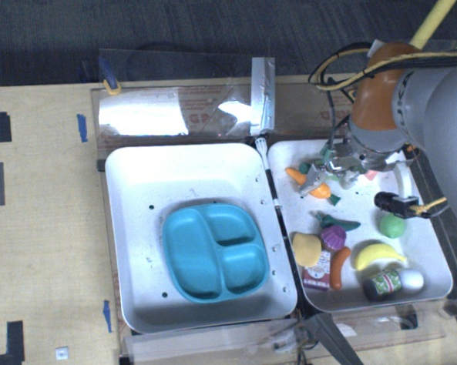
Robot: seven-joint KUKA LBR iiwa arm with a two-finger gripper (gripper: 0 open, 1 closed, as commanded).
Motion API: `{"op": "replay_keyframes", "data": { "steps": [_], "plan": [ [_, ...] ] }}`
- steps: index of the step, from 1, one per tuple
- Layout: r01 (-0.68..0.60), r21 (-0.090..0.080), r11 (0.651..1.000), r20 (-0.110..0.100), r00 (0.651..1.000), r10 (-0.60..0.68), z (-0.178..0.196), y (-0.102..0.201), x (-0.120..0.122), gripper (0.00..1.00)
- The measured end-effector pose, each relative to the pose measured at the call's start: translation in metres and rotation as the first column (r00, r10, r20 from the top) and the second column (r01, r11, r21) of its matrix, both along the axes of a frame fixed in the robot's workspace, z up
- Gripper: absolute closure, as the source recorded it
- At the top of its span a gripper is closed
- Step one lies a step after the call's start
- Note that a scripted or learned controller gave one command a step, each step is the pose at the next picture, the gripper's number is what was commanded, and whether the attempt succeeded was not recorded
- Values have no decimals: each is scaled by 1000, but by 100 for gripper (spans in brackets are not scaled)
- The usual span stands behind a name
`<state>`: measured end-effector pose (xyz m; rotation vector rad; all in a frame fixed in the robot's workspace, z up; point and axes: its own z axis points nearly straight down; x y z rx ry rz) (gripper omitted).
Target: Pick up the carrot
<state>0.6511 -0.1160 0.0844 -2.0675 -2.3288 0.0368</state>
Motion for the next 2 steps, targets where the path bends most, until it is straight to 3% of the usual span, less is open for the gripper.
{"op": "replay_keyframes", "data": {
  "steps": [1,2],
  "plan": [
    [-3,-3,1000,-1,1000,3,10,-1,0,100],
    [-2,-2,1000,-3,1000,2,9,-1,-1,0]
  ]
}}
